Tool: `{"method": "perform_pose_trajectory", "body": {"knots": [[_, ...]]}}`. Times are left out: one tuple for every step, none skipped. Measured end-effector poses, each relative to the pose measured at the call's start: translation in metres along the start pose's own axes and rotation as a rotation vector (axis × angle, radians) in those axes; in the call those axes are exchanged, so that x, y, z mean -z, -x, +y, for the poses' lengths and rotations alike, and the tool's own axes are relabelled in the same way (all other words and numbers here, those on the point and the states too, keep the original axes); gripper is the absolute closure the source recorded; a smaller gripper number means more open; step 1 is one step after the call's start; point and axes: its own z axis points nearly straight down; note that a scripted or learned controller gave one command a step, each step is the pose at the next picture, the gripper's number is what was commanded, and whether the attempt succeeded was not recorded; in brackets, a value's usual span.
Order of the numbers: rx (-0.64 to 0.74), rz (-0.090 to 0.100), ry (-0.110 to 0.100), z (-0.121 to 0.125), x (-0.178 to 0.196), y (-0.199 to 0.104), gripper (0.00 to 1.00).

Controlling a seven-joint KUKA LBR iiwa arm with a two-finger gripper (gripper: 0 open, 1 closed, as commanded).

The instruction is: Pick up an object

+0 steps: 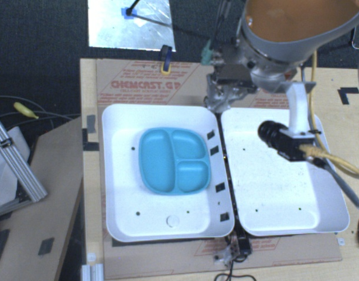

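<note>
Two shallow white plastic bins side by side: left bin (123,215), right bin (284,215). One light-blue plastic divided plate (173,160) with three compartments, in the left bin. One small white round disc (172,220) also in the left bin. One brown cardboard sheet (144,81) with red lettering under both bins.

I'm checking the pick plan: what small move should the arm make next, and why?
Probably shift left and toward the camera: the gripper hangs at the bins' far edge, while the blue divided plate lies in the left bin.
</note>
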Motion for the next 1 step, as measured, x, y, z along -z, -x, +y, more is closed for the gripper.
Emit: {"method": "perform_pose_trajectory", "body": {"knots": [[0.006, 0.001, 0.002, 0.0006, 0.0108, -0.0001, 1.00]]}}
